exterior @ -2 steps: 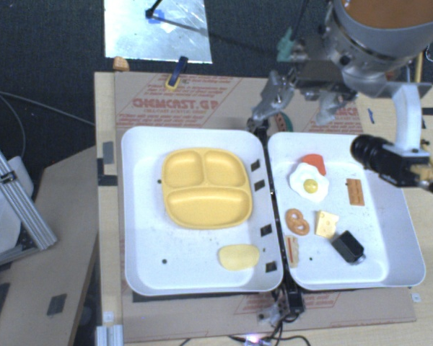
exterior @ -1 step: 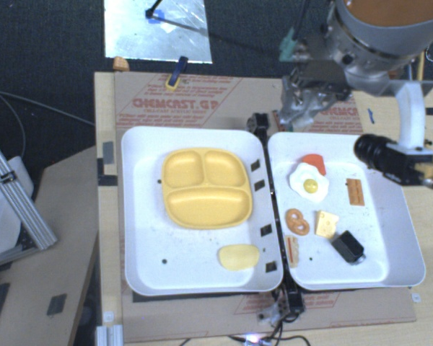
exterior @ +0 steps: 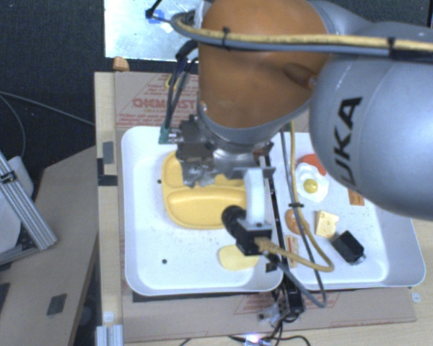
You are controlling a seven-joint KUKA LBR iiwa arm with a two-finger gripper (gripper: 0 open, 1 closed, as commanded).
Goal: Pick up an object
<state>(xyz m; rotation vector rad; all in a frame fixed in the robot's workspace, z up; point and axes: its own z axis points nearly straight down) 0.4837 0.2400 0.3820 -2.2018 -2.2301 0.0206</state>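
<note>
Over the white bins, reaches in with the bulky grey arm [exterior: 274, 85] and hangs low above the left bin [exterior: 141, 193], right at the large yellow dish [exterior: 202, 207] lying on its floor. Holds the gripper [exterior: 198, 168] close over that dish's upper edge (clenched or released: cannot tell from this angle), so counts as mid-attempt at best, with nothing seen lifted and the raise left to do. Leaves the small yellow piece [exterior: 234, 258], toy egg [exterior: 310, 182], cheese wedge [exterior: 326, 223] and black block [exterior: 348, 246] untouched.
</note>
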